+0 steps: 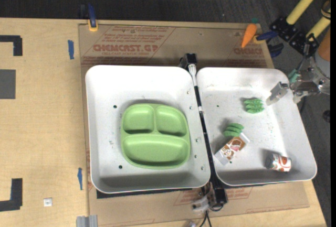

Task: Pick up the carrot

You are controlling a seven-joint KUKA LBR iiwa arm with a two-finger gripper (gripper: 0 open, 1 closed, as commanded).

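A robot hand (278, 92) hangs at the right edge of the right bin (299, 168), just beside a green leafy toy (254, 105). It carries nothing, and I cannot tell how wide it stands, since the view is poor there.

The carrot (249, 35) is not in either bin. It lies on the cardboard sheet (126, 45) behind the right bin, near that bin's back rim and well apart from the hand. Its long axis runs at a steep slant: the green top points up and away toward the bench's far edge, and the orange tip points down and left, toward the bin.

To do this step well, the hand likely needs to lift clear of the bin wall, travel back over the rim, and turn so it closes across the carrot's narrow width, not along its length. A blue clamp (268, 36) sits just beside the carrot, so approach from above.

The left bin (100, 116) holds a green divided plate (155, 134). The right bin also holds a small snack packet (231, 150) and a can (278, 162).
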